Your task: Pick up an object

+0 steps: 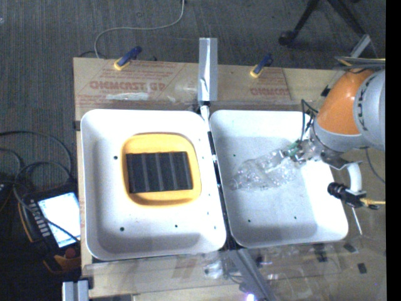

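A crumpled clear plastic object [263, 170] lies in the right bin [282, 221], stretching from the bin's middle up toward the right. My gripper [300, 151] sits low at that object's upper right end, close to or touching it. The grey arm with its orange band [341, 111] comes in over the bin's right rim. In the left bin [100, 187] rests a yellow rounded-rectangle object with a black ribbed centre [160, 170], far from the gripper.
A metal divider post [207, 74] stands at the back between the bins. Two blue-and-yellow clamps [127, 57] [261, 66] hold the cardboard backboard. A black fitting [341, 192] hangs off the arm by the right rim.
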Controlling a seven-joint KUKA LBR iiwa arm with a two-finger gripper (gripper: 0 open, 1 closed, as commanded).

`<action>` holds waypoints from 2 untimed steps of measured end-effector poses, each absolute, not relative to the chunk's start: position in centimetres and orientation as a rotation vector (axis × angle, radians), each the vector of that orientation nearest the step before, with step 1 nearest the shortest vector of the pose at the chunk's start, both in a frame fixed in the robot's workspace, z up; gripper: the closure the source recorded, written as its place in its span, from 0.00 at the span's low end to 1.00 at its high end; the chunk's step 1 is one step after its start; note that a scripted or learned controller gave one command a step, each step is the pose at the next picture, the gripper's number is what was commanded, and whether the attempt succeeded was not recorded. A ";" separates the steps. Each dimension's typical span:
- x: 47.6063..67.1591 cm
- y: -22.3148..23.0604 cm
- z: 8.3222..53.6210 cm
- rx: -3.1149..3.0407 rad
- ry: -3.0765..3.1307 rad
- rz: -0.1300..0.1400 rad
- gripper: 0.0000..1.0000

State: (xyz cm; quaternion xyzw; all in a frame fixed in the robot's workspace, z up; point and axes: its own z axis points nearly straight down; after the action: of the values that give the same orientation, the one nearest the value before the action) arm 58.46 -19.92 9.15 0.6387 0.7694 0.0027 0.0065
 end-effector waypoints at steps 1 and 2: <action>60.2 -21.8 9.2 1.815 2.557 0.012 0.00; 60.5 -21.8 10.4 1.808 2.548 0.016 1.00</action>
State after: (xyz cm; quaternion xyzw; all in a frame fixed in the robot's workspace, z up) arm 60.47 -21.83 10.43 0.5785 0.8156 0.0051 0.0086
